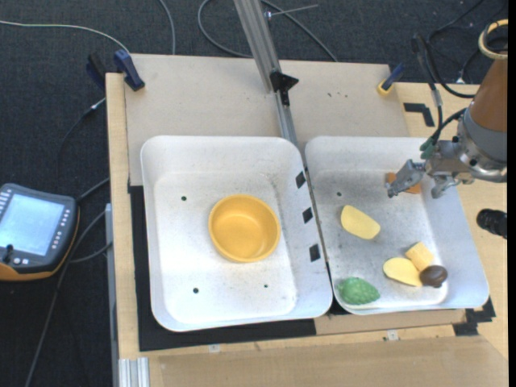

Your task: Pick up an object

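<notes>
1. Nearest the camera, the front edge of the right bin (pixel 451 297) carried a green object (pixel 357 290) at its front-left corner.
2. A yellow piece (pixel 401 271), a pale yellow cylinder (pixel 418 255) and a dark brown object (pixel 434 276) lay clustered just to its right; the brown object touched the cylinder.
3. A yellow oval object (pixel 359 222) lay alone nearer the middle of the right bin, well apart from that cluster.
4. A yellow bowl (pixel 244 228) stood upright near the centre of the left bin (pixel 169 168).
5. Farther back, the gripper (pixel 421 182) hung over the rear part of the right bin, with the arm (pixel 492 111) reaching in from the right.
6. An orange item (pixel 409 185) showed at the fingertips, possibly grasped; whether the jaws were clenched on it or released could not be told.
7. A metal pole (pixel 258 31) rose from the bench (pixel 210 95) behind the bins.
</notes>
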